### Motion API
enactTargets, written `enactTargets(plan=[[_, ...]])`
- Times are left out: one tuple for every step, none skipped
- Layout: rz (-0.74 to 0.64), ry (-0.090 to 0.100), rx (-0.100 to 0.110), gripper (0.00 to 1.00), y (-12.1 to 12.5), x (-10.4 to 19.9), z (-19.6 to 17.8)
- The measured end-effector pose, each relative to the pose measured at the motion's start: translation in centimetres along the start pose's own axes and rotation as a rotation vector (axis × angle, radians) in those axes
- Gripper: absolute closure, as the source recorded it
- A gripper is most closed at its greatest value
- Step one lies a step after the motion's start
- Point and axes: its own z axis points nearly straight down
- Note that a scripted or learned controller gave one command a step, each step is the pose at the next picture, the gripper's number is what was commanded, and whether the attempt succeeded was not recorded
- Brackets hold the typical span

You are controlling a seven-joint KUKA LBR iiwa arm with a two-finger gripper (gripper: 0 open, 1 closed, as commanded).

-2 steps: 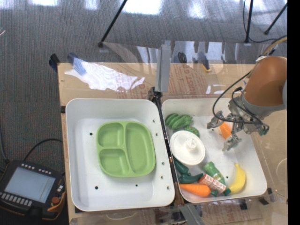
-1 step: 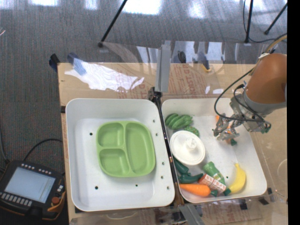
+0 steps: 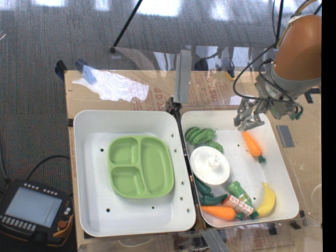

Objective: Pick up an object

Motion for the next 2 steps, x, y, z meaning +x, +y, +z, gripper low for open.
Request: enactTargets(plan=[[-0.348,0.021,-0.017,1.00,-2.7,1.1,12.7],[-0.178,0.002,0.001,1.00,-5.5,1.0,-4.1]])
